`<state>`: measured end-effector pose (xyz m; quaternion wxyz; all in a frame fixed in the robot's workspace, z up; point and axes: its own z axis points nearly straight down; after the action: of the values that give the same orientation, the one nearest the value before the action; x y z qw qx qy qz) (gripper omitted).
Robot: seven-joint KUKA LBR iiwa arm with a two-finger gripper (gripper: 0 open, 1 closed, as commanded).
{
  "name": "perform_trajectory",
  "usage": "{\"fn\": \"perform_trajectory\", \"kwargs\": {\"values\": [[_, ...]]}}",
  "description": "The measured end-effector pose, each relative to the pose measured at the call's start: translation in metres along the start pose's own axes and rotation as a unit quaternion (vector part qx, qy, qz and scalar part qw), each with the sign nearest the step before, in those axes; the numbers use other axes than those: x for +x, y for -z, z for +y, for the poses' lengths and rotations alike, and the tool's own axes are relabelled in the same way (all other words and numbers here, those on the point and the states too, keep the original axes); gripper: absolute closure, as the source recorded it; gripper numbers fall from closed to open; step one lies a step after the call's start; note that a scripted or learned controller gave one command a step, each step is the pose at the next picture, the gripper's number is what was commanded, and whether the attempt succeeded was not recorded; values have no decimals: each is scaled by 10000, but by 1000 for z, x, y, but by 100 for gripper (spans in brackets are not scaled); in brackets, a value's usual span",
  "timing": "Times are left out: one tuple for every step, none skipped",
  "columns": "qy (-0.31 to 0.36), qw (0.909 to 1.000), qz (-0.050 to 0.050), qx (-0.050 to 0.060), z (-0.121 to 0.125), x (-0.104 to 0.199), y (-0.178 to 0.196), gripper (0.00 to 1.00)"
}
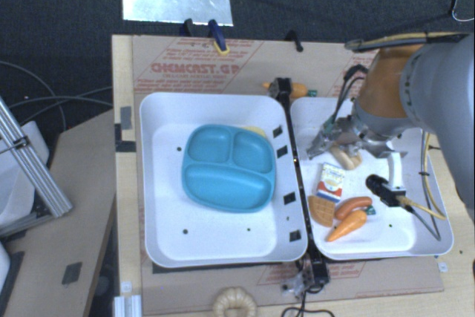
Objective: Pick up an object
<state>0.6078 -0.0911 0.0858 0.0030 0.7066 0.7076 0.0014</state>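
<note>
Blue, the divided plate [228, 167] lies in the middle of the left bin [159, 234]. We see the gripper [332, 142] low in the right bin [415, 241], near its left wall, just above a tan bread piece [346, 157]; we cannot tell how its jaws stand. Toward the near edge lie a small carton [332, 181], a waffle [321, 209], a sausage [352, 206] and a carrot [347, 226], close together.

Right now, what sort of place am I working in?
Probably a robotics lab bench, not a kitchen: two white bins sit on a clamped board, toy food such as a carrot fills the right bin, and loose cables trail across the floor.
</note>
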Motion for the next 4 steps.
{"fn": "perform_trajectory", "kwargs": {"values": [[-10, 10000, -26, -57, 3, -3, 15, 100], [-7, 10000, 8, 3, 7, -7, 60, 100], [11, 10000, 7, -4, 11, -9, 124, 100], [16, 10000, 11, 17, 12, -9, 139, 100]]}}
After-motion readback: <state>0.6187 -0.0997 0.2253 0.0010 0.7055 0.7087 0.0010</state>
